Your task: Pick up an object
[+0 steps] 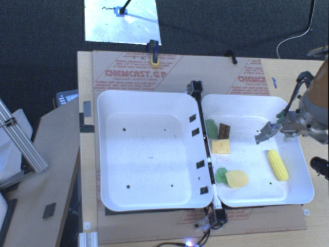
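Gripper (263,133) over right bin (295,192), just far of corn (277,164); jaws' state unclear, nothing visibly held.

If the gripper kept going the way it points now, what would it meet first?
Probably the bare white floor of the right bin, short of the brown chocolate-like block; the gripper points left and downward, though depth is unclear.

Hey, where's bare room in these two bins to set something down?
The left white bin is bare across its floor. In the right white bin, room lies between the yellow corn cob and yellow round piece; its left side by the divider is crowded.
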